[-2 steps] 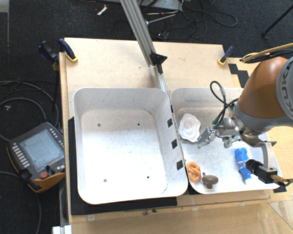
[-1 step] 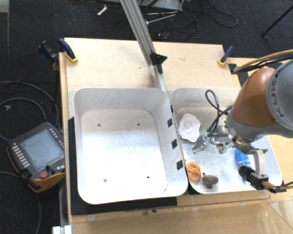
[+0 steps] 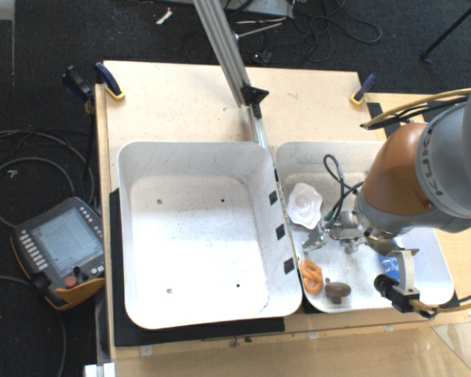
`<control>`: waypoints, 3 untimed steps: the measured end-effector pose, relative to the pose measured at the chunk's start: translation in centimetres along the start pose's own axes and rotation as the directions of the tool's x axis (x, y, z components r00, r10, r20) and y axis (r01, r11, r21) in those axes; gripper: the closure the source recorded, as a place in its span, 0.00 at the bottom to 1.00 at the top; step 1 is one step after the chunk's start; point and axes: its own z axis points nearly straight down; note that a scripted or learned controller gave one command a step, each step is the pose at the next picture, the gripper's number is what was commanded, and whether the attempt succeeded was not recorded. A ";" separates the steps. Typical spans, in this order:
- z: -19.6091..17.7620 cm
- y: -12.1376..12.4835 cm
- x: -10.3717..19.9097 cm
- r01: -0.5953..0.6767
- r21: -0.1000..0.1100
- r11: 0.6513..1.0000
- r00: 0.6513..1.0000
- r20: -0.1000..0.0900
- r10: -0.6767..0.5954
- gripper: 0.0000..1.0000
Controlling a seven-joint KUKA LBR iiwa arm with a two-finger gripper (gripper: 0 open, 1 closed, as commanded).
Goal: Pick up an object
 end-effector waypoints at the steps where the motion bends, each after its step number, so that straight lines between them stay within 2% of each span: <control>1: -1.1 0.1 0.0 0.000 -0.002 1.000 1.000 0.000 0.000 1.00; 2: -7.4 -0.1 0.2 0.003 -0.005 1.000 1.000 0.001 -0.003 1.00; 3: -11.7 -0.3 -0.1 0.003 -0.005 1.000 1.000 0.001 -0.003 1.00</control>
